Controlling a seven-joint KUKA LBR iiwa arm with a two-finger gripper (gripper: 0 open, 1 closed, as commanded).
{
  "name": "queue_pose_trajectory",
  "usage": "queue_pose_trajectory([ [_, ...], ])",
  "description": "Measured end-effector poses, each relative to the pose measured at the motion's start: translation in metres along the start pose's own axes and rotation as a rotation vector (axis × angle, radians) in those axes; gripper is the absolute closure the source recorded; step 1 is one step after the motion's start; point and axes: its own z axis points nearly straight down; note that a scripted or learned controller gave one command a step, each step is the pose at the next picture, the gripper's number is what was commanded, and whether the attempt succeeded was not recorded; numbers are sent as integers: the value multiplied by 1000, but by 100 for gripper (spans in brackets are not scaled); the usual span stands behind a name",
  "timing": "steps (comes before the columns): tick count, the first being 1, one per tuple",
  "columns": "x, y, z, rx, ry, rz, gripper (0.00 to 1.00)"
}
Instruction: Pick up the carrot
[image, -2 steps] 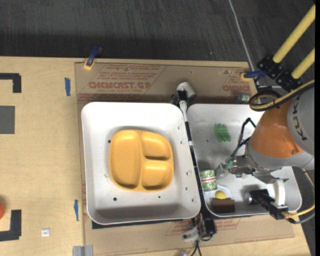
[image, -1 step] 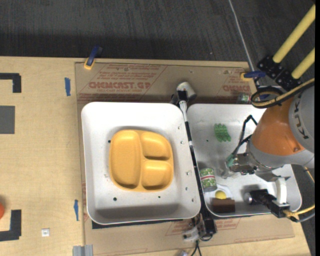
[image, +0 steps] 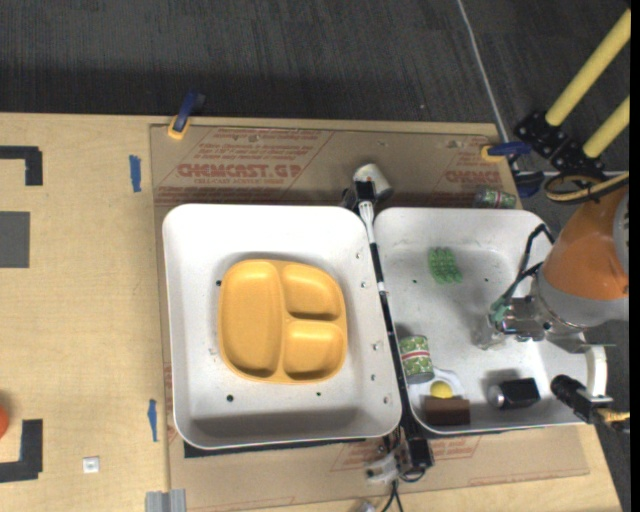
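One arm (image: 590, 265) low over right bin (image: 470, 225) (near edge).

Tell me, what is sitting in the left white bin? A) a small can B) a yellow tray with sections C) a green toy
B: the yellow tray, split into three sections, lies in the left bin, while the green toy and the small can are in the right bin.

We cannot pick out the carrot with any certainty. The one likely match is an orange-red patch (image: 3, 421) at the far left edge, lying on the bench (image: 80, 330), well apart from the white bins (image: 262, 217); its shape is cut off.
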Motion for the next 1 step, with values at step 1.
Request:
queue_pose_trajectory([
  [1,50,-33,0,2,2,23,100],
])
